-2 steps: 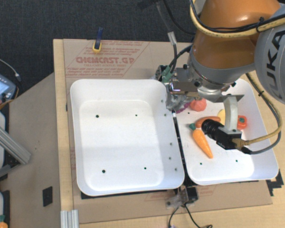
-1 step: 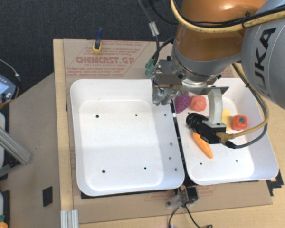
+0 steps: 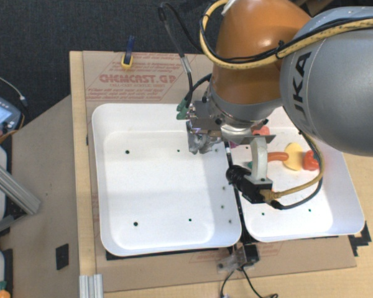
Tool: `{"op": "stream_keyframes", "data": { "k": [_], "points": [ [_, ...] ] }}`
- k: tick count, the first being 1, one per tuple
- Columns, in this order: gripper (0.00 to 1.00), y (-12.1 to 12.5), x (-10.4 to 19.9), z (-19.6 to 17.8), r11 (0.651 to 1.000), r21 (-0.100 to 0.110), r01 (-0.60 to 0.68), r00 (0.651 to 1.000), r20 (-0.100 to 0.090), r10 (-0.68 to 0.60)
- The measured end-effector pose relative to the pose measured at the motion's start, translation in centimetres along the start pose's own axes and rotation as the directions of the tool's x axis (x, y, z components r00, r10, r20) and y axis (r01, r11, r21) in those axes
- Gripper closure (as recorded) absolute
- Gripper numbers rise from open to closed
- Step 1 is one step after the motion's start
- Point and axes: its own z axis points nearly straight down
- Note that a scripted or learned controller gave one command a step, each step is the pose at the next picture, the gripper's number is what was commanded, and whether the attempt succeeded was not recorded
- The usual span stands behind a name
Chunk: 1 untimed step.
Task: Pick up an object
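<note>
Arm (image 3: 336, 85) is spanning the upper right of the frame, with its orange band (image 3: 255, 36) sitting at top centre. That bulk is covering the upper part of the right bin (image 3: 311, 219), so what's lying there is only partly showing.

Gripper (image 3: 202, 143) is hanging at frame centre, over the upper right corner of the left bin (image 3: 149, 191), close to the divide between the two bins. Can't tell whether it's spread or pressed together, the view there is too cluttered.

Both bins are sitting on a cardboard sheet (image 3: 143, 76) with red lettering. A blue-and-yellow clamp (image 3: 128, 54) is sitting on its top edge, upper left.

The objects are all lying in the right bin, right of centre, just below the arm:
- A rounded yellow piece (image 3: 293, 155) is touching an orange-red piece (image 3: 310, 161) on its right.
- A red-orange stick (image 3: 277, 157) is lying just to the left of the yellow piece.
- A pinkish bit (image 3: 260, 130) is peeking out beside the wrist, too hidden to tell its shape.
</note>
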Motion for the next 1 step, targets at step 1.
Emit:
{"op": "stream_keyframes", "data": {
  "k": [1],
  "points": [
    [1.0,-0.13,8.5,-10.81,1.0,-0.022,0.011,1.0,-0.01,-0.011]
  ]
}}
